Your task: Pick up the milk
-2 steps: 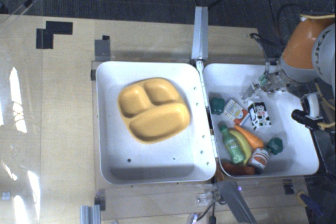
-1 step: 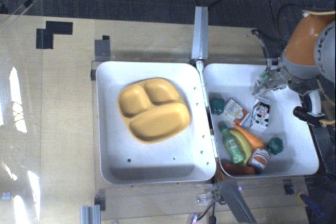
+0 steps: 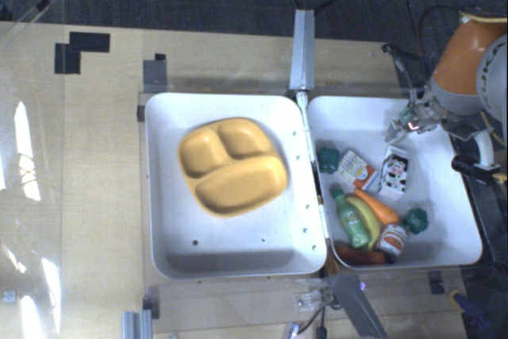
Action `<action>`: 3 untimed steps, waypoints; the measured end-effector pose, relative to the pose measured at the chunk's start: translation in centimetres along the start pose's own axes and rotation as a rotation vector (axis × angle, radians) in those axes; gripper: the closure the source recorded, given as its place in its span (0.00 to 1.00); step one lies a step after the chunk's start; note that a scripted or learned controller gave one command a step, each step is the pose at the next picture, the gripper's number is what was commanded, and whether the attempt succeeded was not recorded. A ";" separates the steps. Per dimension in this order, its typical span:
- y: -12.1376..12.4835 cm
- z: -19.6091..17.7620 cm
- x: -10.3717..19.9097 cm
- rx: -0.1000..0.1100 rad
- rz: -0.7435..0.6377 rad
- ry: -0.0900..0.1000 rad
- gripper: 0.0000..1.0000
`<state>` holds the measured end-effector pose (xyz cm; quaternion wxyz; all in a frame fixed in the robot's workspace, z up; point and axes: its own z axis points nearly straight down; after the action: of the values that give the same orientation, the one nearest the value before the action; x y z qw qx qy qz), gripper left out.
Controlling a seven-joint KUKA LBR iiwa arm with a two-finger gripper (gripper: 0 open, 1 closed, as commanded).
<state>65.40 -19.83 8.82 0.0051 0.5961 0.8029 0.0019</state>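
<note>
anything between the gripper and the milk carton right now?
No. In the camera view, the gripper sits just above the milk carton in the right bin; only bare white bin floor lies between them.

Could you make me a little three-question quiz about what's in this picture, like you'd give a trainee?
1. True or false: the yellow tray lies in the same bin as the milk carton.
2. Which bin does the gripper hang over: A left, B right?
3. Fill in: just left of the milk carton lies a small ___ carton.

Key: 1 false, the tray is in the left bin and the milk in the right bin. 2 B. 3 orange.
</note>
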 end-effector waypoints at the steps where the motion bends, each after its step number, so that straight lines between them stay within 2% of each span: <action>1: -1.4 0.0 2.1 0.002 0.103 0.003 1.00; 2: -1.5 0.1 2.1 0.003 0.104 0.002 0.00; 3: 1.2 -5.1 -1.0 0.001 0.329 0.000 0.00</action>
<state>66.78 -20.45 13.93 0.0042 0.7195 0.6945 0.0021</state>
